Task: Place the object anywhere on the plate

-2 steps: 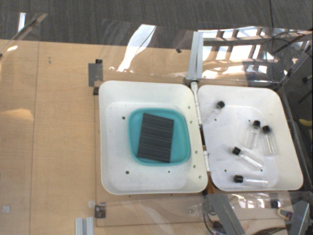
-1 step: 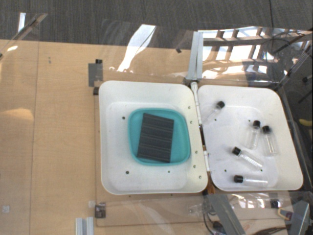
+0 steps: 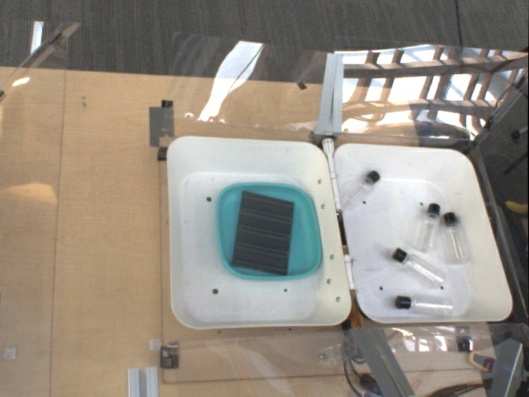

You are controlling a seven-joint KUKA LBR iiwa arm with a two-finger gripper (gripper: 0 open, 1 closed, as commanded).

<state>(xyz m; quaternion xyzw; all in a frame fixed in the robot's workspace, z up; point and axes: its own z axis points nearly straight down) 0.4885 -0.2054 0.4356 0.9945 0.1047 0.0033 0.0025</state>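
Your dark grey ribbed rectangular block [image 3: 264,232] lies flat on the teal rounded-square plate [image 3: 307,255] in the left white bin [image 3: 192,296]. Looks stiff, light, ridges give grip; take it across the short sides w/ the tool, I'd say. Tool state: can't tell. Right white bin [image 3: 488,304] holds clear black-capped vials [image 3: 428,226].

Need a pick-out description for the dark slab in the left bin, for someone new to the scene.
Start at the left white bin; a teal plate sits in its middle. The dark ribbed slab lies flat on that plate. It is rectangular and nearly black, unlike the clear black-capped vials scattered in the right bin.
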